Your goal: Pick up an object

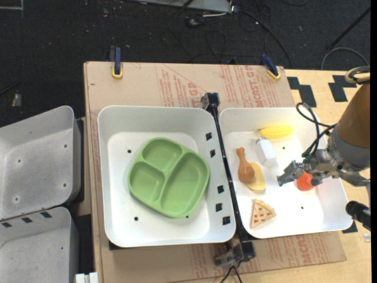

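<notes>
The right bin [330,217] holds a yellow banana [276,132], a small white block [266,150], a brown chicken drumstick [245,164] lying on a yellow piece [257,180], a pizza slice [261,214] and a red-orange ball [304,183]. My gripper [296,174] hangs low over the right bin, right beside the red ball, which peeks out under its dark fingers. Whether the ball sits between the fingers is hidden by the wrist.
The left bin [115,158] carries a green three-compartment plate [169,176]. A black divider [222,164] runs between the bins. The arm's orange band [358,122] enters from the right edge. Grey metal trays [35,158] lie to the left of the bench.
</notes>
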You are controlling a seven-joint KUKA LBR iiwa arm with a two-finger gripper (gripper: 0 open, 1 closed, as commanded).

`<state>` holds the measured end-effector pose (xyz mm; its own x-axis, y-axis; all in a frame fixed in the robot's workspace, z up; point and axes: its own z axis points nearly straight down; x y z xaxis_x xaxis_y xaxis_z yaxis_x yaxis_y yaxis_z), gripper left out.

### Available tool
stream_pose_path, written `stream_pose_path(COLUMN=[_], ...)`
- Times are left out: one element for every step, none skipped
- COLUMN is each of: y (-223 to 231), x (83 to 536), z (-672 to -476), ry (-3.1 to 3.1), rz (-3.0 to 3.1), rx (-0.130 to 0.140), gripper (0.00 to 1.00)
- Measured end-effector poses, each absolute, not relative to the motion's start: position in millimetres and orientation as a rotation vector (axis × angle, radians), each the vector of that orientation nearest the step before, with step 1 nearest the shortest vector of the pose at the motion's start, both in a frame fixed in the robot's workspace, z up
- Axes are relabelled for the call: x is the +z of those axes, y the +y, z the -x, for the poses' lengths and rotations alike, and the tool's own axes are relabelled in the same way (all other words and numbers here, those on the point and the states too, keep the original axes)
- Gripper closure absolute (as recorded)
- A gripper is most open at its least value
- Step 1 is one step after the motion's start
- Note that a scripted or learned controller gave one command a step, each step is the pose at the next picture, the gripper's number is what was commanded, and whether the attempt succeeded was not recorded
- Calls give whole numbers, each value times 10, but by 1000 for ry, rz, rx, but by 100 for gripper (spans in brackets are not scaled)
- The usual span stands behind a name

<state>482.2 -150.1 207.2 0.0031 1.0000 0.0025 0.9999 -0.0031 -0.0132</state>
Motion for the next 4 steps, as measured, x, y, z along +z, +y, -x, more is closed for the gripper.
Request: stream_pose_path(y=[-1497, -1429, -1422, -1425], x=[2131, 1517, 984, 1107], z=[-4851, -4834, -4830, -4836], ry=[-2221, -2217, -2217, -2217], rz=[2220, 2220, 2221, 2225], rx=[1, 3, 2, 0], gripper=[0, 0, 0, 100])
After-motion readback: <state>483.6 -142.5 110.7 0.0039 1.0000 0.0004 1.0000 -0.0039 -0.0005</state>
